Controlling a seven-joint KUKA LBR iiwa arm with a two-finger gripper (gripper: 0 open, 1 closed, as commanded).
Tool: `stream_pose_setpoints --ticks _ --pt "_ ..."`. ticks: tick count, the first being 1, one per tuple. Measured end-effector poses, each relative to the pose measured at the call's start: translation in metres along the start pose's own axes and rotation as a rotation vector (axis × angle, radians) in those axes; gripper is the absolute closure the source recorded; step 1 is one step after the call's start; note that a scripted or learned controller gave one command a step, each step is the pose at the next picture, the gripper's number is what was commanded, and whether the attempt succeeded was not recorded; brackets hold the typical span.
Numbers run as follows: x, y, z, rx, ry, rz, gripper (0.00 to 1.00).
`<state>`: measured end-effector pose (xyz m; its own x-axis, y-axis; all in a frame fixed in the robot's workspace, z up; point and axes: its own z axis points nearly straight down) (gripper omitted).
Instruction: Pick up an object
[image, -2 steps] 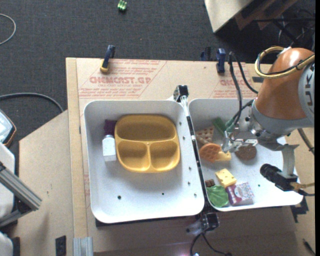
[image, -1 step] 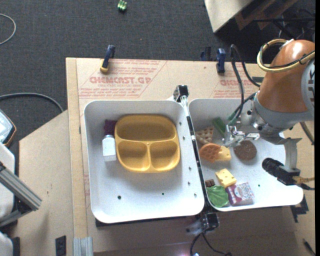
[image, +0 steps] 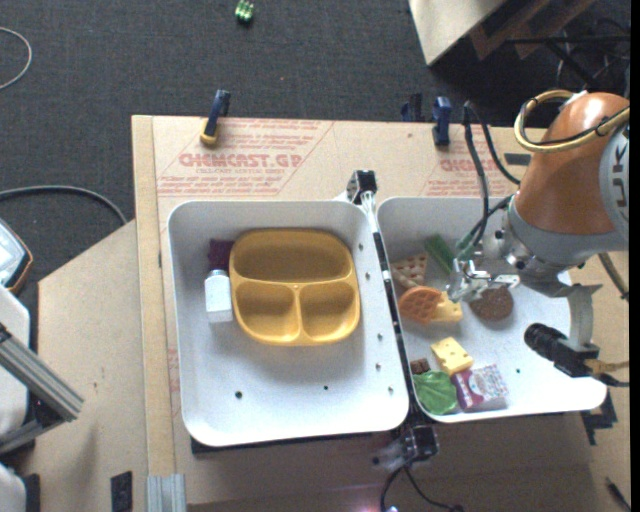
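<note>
Dark carpet surrounds the bench (image: 150, 300) and its 2 bins. Right of centre, the gripper (image: 470, 283) hangs over the right bin (image: 560, 385) beside a waffle (image: 422, 304); I cannot tell how it is set.

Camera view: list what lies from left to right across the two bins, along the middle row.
Small white bottle → yellow divided tray → divider between the bins → orange waffle piece → claw → brown round piece.
</note>
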<state>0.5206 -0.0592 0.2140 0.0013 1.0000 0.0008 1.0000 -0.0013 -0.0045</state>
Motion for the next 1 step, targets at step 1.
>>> stream_pose_setpoints --ticks 1 --pt "-0.0007 -0.008 -0.0189 -0.008 -0.002 -0.001 1.0"
